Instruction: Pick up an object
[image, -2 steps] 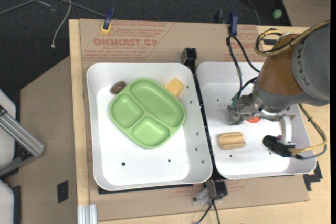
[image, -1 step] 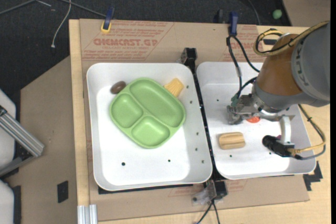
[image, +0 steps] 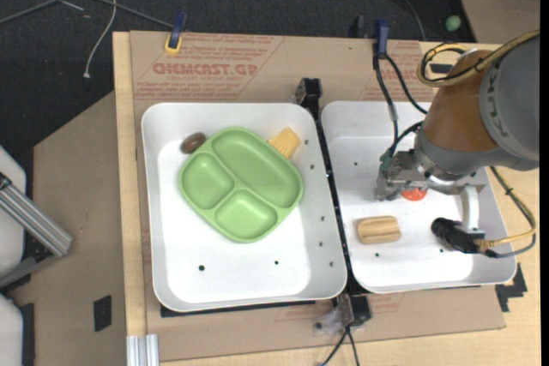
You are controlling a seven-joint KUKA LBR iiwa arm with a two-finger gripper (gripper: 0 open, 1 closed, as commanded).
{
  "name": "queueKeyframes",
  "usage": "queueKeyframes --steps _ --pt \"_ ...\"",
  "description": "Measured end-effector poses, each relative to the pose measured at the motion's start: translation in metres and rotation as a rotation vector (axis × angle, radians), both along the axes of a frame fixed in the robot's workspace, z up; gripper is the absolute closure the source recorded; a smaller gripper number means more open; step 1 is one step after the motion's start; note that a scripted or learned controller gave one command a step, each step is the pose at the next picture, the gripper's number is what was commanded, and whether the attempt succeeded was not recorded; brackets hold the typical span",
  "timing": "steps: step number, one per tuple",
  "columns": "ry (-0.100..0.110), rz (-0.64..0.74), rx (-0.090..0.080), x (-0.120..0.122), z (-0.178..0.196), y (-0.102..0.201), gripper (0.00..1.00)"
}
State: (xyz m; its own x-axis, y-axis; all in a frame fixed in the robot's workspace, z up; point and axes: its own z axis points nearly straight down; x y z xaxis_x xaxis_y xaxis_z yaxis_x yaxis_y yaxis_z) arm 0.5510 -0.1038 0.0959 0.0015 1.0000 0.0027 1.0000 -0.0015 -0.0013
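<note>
Arm [image: 480, 116] highest in view, grey link and orange band, bent over the right bin [image: 364, 137]. Gripper [image: 393, 184] low over the bin floor, roughly mid-bin. Spread or pressed together: cannot tell, the wrist body covers the business end from this angle. Nothing visibly held.

Small red-orange object [image: 415, 193] just beside the gripper, on the arm's side, partly tucked under the wrist. Touching or merely close, cannot tell. Tan bread roll [image: 378, 229] near the gripper, toward the bin's front rim, lying flat and apart from it.

Well away from the gripper, across the divider, left bin [image: 257, 270] holds a green divided plate [image: 242, 183], with a brown lump [image: 193, 142] and a yellow wedge [image: 286, 141] at the plate's far edge.

Judgement: step in hand is the descent or approach for a grasp, with the red-orange object the likeliest target, given how close it sits. No pick confirmed yet. Next move calls for centring over that object rather than alongside it, closing, then a straight lift. If it sits off-centre, the close may only nudge it aside. The roll is the easier fallback, being broad and unobstructed.
</note>
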Motion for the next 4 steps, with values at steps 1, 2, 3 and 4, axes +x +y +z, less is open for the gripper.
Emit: queueKeyframes --steps 1,2,3,4 --pt "-0.004 0.002 -0.003 0.008 0.054 -0.007 1.0" --pt "-0.006 0.001 -0.004 0.007 0.107 -0.018 1.0" --pt "-0.007 0.003 -0.003 0.005 0.168 -0.012 1.0" --pt "0.0 0.006 0.0 -0.003 0.172 0.041 1.0"
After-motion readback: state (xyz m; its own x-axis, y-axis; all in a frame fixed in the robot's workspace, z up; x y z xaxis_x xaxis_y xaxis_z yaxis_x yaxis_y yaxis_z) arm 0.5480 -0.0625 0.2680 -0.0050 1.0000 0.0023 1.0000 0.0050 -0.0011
